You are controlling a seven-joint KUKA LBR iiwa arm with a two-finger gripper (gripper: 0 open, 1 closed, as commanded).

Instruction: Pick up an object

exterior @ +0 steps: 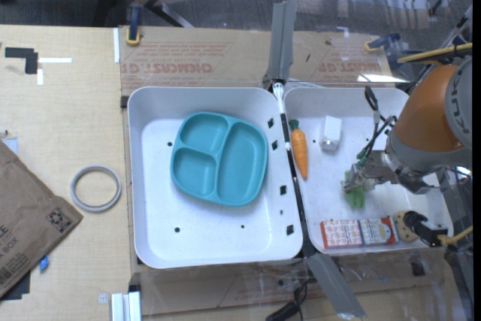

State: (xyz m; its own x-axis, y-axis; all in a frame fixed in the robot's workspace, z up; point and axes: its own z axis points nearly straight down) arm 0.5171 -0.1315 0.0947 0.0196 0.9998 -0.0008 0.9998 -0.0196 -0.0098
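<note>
My gripper (pixel 359 178) reaches down into the right bin (pixel 340 216), just over a green leafy toy (pixel 355 194) near the bin's middle. The fingertips sit right at the green thing's top, touching or almost touching it. An orange carrot (pixel 300 152) lies along the right bin's left wall. A small white block (pixel 331 131) rests toward the back of that bin. A flat red and white box (pixel 358 232) lies along the front wall. A teal divided plate (pixel 220 158) sits in the left bin (pixel 150 199).
The arm's orange band (pixel 432 113) and grey wrist hang over the right bin's right side. A roll of tape (pixel 95 186) and a brown cardboard box (pixel 26 225) lie on the bench to the left of the bins.
</note>
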